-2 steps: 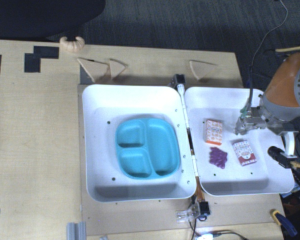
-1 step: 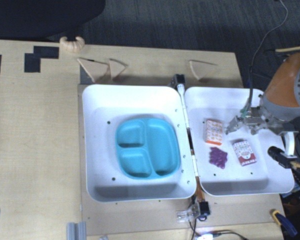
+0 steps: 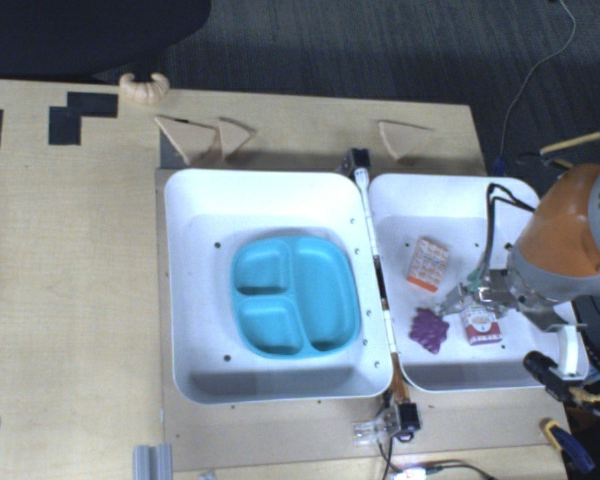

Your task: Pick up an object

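Observation:
In the right bin lie three small things: an orange-and-white packet, a purple bunch of grapes and a small red-and-white packet. My gripper is low inside this bin, between the orange packet and the red-and-white packet, just right of the grapes. Its metal parts partly cover the top of the red-and-white packet. The arm's orange band comes in from the right.
The left bin holds a blue three-compartment tray. A ridge divides the two bins. Black cables run over the right bin's far corner. Wooden bench surface lies to the left.

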Action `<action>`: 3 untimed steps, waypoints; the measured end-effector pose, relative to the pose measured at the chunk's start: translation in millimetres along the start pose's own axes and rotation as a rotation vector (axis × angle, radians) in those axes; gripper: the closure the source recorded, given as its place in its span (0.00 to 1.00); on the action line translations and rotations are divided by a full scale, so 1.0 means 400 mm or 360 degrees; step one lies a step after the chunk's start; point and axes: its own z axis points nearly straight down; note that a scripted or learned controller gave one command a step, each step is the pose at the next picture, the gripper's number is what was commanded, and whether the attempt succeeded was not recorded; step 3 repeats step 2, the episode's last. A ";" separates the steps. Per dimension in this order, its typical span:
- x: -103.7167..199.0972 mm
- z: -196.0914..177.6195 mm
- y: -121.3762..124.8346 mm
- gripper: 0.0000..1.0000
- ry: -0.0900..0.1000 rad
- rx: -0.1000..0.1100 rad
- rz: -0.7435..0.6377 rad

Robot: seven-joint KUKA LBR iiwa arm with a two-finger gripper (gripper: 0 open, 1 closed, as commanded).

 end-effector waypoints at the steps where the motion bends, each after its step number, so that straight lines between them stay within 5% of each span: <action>1: -0.001 -0.028 0.006 1.00 -0.0003 -0.0010 -0.0002; 2: 0.148 -0.287 -0.048 1.00 0.0003 0.0005 -0.0006; 3: 0.148 -0.287 -0.048 1.00 0.0003 0.0005 -0.0006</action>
